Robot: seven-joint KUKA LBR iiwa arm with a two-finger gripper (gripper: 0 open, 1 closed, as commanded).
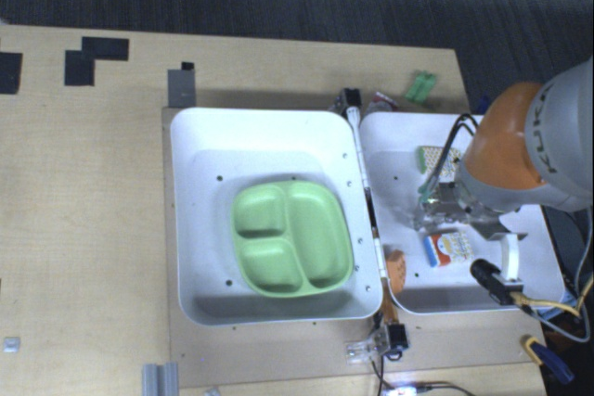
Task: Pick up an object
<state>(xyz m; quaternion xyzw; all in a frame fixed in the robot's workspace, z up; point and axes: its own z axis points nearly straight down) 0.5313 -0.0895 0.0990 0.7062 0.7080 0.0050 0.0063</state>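
My gripper (pixel 430 216) hangs low in the right bin (pixel 390 153), near its middle, with the grey arm and its orange band coming in from the right. Just below and right of the gripper lies a small red, white and blue packet (pixel 449 248). A pale, speckled packet (pixel 434 159) lies further back in the same bin, partly behind the wrist. An orange-brown object (pixel 396 270) rests at the bin's front left corner. Nothing shows between the gripper's tips.
The left bin (pixel 200 162) holds a green divided plate (pixel 291 236). A green item (pixel 420 88) lies on the bench behind the right bin. Clamps and cables sit at the bins' front edge (pixel 382 343).
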